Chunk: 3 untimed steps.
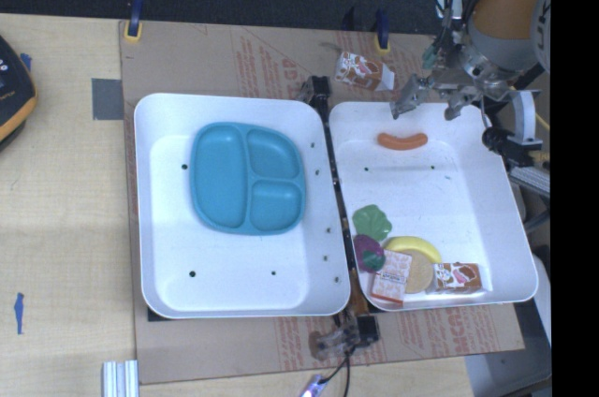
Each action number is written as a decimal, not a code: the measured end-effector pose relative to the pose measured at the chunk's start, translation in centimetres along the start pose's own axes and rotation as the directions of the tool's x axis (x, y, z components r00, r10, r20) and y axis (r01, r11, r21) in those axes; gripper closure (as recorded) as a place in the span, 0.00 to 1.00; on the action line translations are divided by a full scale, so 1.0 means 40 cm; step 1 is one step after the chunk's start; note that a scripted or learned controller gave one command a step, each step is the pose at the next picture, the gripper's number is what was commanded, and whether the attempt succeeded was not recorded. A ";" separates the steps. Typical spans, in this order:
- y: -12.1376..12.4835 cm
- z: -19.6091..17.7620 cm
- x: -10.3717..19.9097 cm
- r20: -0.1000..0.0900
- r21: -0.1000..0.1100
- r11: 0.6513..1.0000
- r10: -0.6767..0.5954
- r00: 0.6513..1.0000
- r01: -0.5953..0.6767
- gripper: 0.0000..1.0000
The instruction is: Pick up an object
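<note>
An orange-red sausage (402,140) lies near the far edge of the right bin (487,198). My gripper (429,104) hangs just above and behind it, over the bin's far rim, open with nothing between its two dark fingers (404,99). At the near end of the same bin sit a green leafy piece (372,220), a purple piece (367,251), a yellow banana (416,247) and two small printed packets (392,277) (458,276).
The left bin (168,264) holds a blue divided plate (248,177). A small packet (362,70) lies on the cardboard behind the right bin. A yellow and black device (14,91) sits at the far left edge of the bench.
</note>
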<state>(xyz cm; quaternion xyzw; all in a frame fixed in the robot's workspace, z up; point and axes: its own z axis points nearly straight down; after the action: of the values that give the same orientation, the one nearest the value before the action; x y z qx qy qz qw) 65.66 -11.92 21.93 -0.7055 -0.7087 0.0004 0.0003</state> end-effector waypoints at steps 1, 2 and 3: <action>-0.050 -0.016 -0.165 0.000 0.002 1.000 0.003 1.000 -0.003 0.00; -0.074 -0.086 -0.232 0.001 0.000 1.000 0.002 1.000 -0.002 0.00; -0.002 0.236 -0.138 0.000 0.004 1.000 0.000 1.000 0.000 0.00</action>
<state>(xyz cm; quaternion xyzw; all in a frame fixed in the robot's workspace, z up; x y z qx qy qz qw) 65.58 -17.42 12.51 -0.7054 -0.7088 0.0017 0.0017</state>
